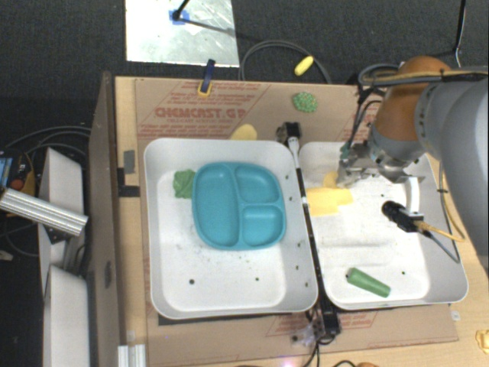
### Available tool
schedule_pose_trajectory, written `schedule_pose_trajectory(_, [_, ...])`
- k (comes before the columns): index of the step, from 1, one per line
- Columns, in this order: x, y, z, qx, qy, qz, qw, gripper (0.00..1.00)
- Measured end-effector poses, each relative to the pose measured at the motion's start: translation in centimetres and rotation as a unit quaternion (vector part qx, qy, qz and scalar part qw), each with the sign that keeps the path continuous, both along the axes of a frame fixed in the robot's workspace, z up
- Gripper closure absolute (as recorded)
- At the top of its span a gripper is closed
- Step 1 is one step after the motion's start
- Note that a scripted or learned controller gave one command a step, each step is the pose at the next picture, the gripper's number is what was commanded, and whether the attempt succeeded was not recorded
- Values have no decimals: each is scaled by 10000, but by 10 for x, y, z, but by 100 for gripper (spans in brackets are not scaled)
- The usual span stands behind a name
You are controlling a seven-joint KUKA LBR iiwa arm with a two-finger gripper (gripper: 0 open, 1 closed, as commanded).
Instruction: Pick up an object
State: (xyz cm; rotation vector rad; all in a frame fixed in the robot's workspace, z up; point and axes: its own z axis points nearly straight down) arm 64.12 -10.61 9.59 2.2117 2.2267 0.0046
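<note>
In the right bin [397, 289] lie a pale yellow block [328, 199] near the left wall and a green cylinder [368, 281] toward the front. A small yellow piece [330, 180] sits just behind the block. My gripper [348, 176] hangs low over the bin's back left part, right beside the small yellow piece and just above the yellow block. Nothing shows between its fingers. The left bin [168, 281] holds a teal divided plate [237, 205] with a green leafy piece [183, 183] at its left edge.
A yellow thing [244, 133] and a green knobbly thing [305, 102] lie on the cardboard behind the bins. A foil sheet [182, 21] lies farther back. The grey arm [451, 128] covers the right bin's back right corner.
</note>
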Motion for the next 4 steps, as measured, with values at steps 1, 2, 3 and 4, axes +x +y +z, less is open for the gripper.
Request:
schedule_pose_trajectory(1, [-46,-5,40,-1,22,-36,10000,100])
schedule_pose_trajectory(2, [-68,-30,63,-1,18,-40,10000,100])
schedule_pose_trajectory(3, [-67,-28,62,1,15,-29,10000,0])
schedule_pose_trajectory(4, [-63,-13,-15,4,32,-10,10000,0])
